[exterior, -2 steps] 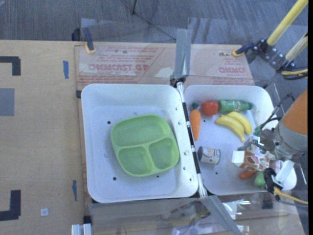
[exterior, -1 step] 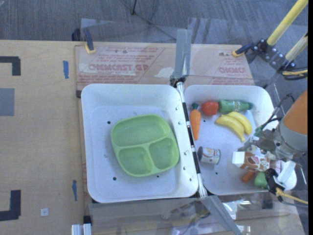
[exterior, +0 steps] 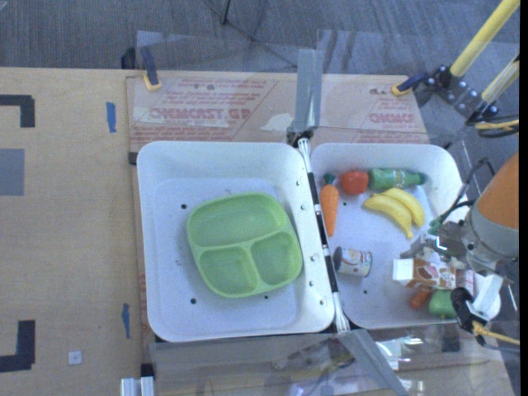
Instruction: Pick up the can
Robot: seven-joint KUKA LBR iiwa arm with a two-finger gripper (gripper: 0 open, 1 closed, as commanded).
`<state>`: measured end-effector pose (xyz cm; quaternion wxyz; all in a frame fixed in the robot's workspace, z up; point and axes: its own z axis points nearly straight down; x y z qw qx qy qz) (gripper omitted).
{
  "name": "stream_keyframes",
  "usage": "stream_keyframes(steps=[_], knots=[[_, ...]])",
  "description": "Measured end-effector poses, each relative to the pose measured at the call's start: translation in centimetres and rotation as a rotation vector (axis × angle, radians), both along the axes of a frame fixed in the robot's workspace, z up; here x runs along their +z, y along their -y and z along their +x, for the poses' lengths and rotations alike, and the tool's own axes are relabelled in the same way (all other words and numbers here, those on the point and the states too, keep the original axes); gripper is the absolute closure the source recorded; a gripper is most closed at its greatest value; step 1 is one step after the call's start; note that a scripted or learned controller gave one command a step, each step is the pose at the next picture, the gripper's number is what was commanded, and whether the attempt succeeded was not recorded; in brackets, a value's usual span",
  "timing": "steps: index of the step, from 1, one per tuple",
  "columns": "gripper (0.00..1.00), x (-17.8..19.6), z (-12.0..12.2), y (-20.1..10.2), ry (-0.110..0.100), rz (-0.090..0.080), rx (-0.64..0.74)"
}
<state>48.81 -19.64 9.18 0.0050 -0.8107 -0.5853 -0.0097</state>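
Arm (exterior: pixel 503 213) cut off by the frame's 3 o'clock edge. Gripper (exterior: pixel 437 250) fingers too blurred to judge. At 5 o'clock in right bin (exterior: pixel 396 320), carton (exterior: pixel 429 272) and green item (exterior: pixel 441 304) partly hidden under wrist.

A metal-topped, paper-labelled can (exterior: pixel 353 261) lies in a smooth white plastic bin (exterior: pixel 450 170); the bench (exterior: pixel 66 221) is matt wood.

We see the gripper (exterior: pixel 436 246) low over the right bin (exterior: pixel 375 308), with the can (exterior: pixel 353 261) lying on its side well off from the jaws toward the left bin (exterior: pixel 165 304), the bananas (exterior: pixel 398 207) just beyond them, and a green divided plate (exterior: pixel 243 244) farther off.
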Motion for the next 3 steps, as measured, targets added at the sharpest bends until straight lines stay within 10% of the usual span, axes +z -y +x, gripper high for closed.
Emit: stream_keyframes(steps=[1,2,3], knots=[[0.0,4.7,-0.8,-1.6,-0.006,-0.021,0.224],[0.0,-0.2,2.0,-8.2,0.004,-0.03,0.133],[0.0,10.2,-0.9,-3.1,-0.008,-0.021,0.175]])
